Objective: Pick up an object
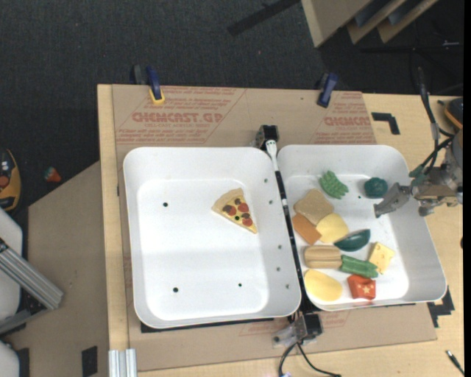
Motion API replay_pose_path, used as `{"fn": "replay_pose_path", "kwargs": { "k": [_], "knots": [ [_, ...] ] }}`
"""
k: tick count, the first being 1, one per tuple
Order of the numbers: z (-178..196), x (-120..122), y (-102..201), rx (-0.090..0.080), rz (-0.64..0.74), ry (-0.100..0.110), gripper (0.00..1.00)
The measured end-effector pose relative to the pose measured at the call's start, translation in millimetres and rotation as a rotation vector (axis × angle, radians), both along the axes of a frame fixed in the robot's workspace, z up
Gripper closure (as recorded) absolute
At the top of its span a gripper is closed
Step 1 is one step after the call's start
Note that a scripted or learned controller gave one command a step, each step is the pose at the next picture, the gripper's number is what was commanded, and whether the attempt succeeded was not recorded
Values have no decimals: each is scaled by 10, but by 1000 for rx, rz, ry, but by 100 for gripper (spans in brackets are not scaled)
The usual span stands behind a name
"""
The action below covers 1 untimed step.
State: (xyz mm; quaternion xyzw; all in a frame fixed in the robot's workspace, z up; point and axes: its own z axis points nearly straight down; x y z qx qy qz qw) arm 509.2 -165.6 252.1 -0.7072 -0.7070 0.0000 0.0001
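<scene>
The tool [394, 201] hangs at the right bin's [423, 283] right side; I cannot tell how its grip stands, and nothing shows in it. The nearest thing, a dark green ball [375, 187], lies just to its left, slightly farther back.

Bench top: brown board [221, 110] w/ red print, held at far edge by 2 blue clamps [154, 82]. Floor: dark carpet [147, 37]. Upper right: pale wooden furniture [360, 18], partly cut off. Lower left: aluminium rail [29, 276]. Lighting even, soft.
</scene>
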Motion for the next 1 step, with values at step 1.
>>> {"fn": "replay_pose_path", "kwargs": {
  "k": [1],
  "knots": [
    [-1754, 338, -335, 1, -2, 5, 0]
  ]
}}
